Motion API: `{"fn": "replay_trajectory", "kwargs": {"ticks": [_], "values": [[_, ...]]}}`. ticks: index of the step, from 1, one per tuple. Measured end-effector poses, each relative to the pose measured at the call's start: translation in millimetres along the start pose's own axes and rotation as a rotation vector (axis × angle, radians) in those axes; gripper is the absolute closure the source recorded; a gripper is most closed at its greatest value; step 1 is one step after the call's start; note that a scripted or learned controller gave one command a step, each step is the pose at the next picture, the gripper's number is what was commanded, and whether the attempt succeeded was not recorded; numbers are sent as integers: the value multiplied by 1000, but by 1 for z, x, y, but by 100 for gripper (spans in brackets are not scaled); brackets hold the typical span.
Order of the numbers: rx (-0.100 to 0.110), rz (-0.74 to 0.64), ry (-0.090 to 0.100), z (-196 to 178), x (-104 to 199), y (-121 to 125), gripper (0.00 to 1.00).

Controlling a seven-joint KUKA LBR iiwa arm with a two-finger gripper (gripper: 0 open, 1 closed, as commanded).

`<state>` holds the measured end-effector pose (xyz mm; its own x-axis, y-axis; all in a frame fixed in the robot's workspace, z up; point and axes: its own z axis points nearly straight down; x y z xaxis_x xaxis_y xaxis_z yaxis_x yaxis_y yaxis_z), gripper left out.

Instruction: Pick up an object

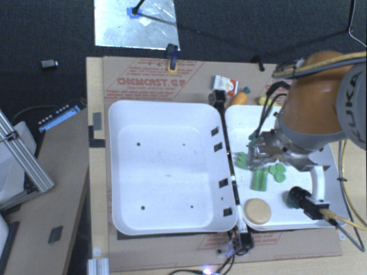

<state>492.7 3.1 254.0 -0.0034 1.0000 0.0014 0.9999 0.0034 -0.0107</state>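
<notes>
The gripper (261, 152) hangs low in the right bin (243, 122), right over the cluster of green pieces (261, 179) that lies just behind the tan disc (257, 211), so this looks like the approach for a grasp, with no object lifted yet. How far the gripper is open, and whether it has hold of anything, cannot be told, since the wrist covers it. The next move probably calls for settling squarely onto one green piece behind the disc, closing, then lifting straight up.
</notes>
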Motion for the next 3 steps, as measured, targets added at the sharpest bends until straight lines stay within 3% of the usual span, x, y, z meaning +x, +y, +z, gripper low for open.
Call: {"fn": "replay_trajectory", "kwargs": {"ticks": [1,2,3], "values": [[-31,-14,8,-167,110,-7,100],[-14,-4,1,-175,150,-6,100],[-13,-4,1,-174,190,-8,100]]}}
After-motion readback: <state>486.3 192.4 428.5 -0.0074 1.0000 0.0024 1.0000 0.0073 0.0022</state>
